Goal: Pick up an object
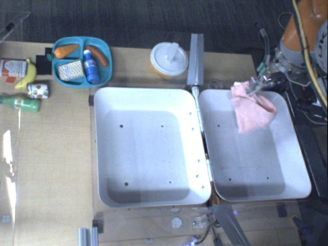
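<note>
Gripper (254, 86) at upper-right corner of right bin (287, 188), arm entering from the right. Fingers pinch the top edge of the pink cloth (252, 111); cloth hangs/drapes from that pinch w/ its lower part spread toward the bin floor, which suggests a lift in progress, not yet clear of the bin. Edge grip suits limp fabric: it bunches btwn the fingers. Left bin (148, 193) alongside. On desk (51, 163), apart from the work: blue tray (105, 65) w/ toy food, lidded cup (169, 59).
</note>
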`<act>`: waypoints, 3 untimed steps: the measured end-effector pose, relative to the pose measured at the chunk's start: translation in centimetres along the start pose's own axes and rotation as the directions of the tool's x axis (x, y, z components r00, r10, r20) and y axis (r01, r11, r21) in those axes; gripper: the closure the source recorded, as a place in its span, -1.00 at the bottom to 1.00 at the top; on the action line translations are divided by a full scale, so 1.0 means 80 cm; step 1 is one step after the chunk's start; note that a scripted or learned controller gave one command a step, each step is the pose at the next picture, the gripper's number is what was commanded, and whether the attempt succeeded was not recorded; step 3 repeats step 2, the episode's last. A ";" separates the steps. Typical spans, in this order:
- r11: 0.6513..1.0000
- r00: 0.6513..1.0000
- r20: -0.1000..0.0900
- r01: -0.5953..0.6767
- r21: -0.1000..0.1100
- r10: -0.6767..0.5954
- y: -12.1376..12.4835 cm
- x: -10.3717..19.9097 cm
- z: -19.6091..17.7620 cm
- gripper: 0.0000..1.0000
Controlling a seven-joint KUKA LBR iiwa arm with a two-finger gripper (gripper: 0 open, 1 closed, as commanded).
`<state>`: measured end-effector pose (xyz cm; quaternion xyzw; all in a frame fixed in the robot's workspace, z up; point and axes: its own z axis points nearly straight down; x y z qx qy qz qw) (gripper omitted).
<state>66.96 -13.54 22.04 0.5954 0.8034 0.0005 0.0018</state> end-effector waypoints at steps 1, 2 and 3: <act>1.000 1.000 0.000 0.000 0.000 0.000 0.000 0.000 0.000 -1.00; 0.998 0.998 -0.005 0.060 0.004 -0.060 -0.023 -0.075 0.152 -1.00; 0.998 0.998 -0.005 0.060 0.004 -0.060 -0.023 -0.075 0.152 -1.00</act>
